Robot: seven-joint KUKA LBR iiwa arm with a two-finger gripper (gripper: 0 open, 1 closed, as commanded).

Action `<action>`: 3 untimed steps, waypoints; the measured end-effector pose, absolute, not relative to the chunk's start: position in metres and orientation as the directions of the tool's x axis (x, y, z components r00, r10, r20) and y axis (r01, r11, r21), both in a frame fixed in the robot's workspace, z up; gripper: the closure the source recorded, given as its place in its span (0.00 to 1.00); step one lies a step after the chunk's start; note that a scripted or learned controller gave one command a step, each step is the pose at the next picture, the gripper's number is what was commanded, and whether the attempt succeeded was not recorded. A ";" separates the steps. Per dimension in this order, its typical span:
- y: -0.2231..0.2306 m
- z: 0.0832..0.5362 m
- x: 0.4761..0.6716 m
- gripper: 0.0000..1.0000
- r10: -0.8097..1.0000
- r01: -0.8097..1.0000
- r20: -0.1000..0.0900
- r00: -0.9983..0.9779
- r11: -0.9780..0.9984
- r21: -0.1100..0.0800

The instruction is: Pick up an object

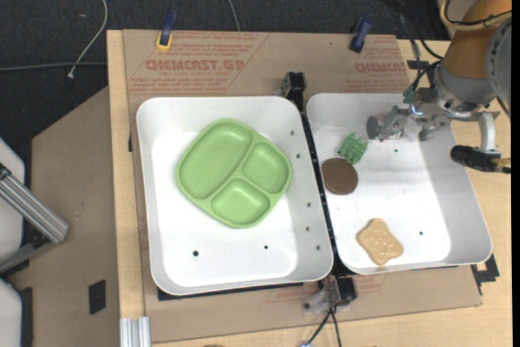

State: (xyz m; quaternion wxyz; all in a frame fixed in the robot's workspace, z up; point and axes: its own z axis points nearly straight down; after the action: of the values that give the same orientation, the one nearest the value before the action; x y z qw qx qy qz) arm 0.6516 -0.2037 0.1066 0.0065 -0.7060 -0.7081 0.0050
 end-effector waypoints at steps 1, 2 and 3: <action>-0.204 0.081 0.647 0.00 1.000 1.000 0.003 -0.002 0.002 -0.021; -0.204 0.095 0.650 1.00 1.000 1.000 0.001 -0.002 0.002 -0.011; -0.210 0.153 0.660 1.00 1.000 1.000 -0.003 -0.001 0.001 0.008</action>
State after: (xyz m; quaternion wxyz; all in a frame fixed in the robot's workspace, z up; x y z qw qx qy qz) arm 0.6604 -0.2101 0.1531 -0.0040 -0.7066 -0.7076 -0.0019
